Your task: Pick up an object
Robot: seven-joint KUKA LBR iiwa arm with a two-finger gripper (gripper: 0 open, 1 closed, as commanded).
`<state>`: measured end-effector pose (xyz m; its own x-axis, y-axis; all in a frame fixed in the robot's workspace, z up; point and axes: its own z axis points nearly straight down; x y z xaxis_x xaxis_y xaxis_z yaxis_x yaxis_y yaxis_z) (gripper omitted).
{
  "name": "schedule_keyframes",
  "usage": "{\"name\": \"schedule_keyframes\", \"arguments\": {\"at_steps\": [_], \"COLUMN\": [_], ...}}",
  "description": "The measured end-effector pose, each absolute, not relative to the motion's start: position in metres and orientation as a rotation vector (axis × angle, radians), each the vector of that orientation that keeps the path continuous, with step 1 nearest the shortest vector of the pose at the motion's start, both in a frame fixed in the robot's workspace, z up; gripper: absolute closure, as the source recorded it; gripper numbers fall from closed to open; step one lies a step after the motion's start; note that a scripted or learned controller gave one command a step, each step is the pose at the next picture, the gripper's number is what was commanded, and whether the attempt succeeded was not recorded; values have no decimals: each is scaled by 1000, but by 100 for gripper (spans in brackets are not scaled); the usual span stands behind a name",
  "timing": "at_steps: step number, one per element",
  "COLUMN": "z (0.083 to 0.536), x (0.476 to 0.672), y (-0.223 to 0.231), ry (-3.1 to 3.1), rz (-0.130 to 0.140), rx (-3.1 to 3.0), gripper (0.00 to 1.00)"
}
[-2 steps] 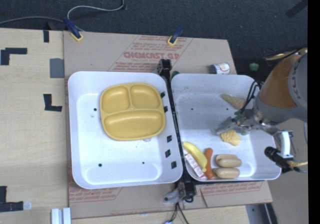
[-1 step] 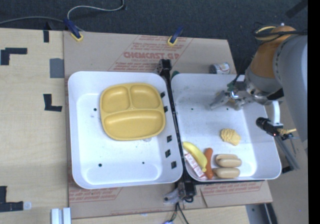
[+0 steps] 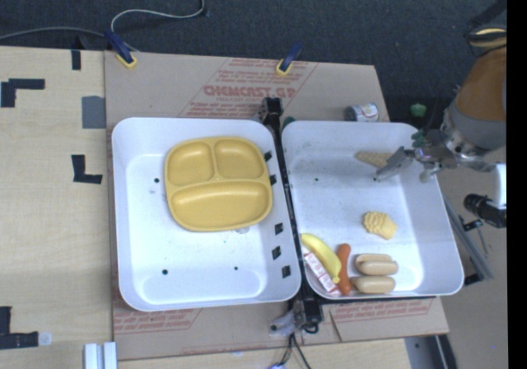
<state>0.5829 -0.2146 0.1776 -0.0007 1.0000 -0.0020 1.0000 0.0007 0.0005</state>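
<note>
Gripper (image 3: 394,163) sits over the right bin (image 3: 428,219), near its far right corner, reaching in from the right edge. Its fingers point left & down toward the bin floor; whether they're apart or together can't be told at this res. Nothing visibly clamped between them. Grey arm (image 3: 482,104) w/ orange band hangs just past the bin's right wall.

Right bin contents: a flat tan piece (image 3: 370,158) lies on the floor near the far wall, just left of the fingertips, looks like a small cracker or wedge, pale beige. Contact w/ the gripper can't be judged. A yellow bumpy lump (image 3: 380,225), corn-like, sits mid-bin, apart from the rest. At the near edge a cluster: yellow banana (image 3: 323,254) curved along the near left corner, an orange carrot (image 3: 344,264) just beside it, a red & white packet (image 3: 317,268) under the banana, and two tan sausage-shaped rolls (image 3: 375,273) stacked side by side, touching the carrot's right side.

Left bin (image 3: 132,219) holds a yellow divided plate (image 3: 219,183), 3 compartments, set toward the far right part of the bin, flat on the floor.

Both bins rest on a cardboard sheet (image 3: 239,83) held by two yellow clips at its far edge.
</note>
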Motion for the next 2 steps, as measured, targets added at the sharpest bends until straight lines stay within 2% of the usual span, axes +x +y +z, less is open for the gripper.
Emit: {"name": "schedule_keyframes", "arguments": {"at_steps": [1,2], "z": [119,87], "x": [541,592], "y": [-224,-188], "ry": [2223,2221], "rz": [-3,2], "rx": [2223,2217], "gripper": [0,0]}}
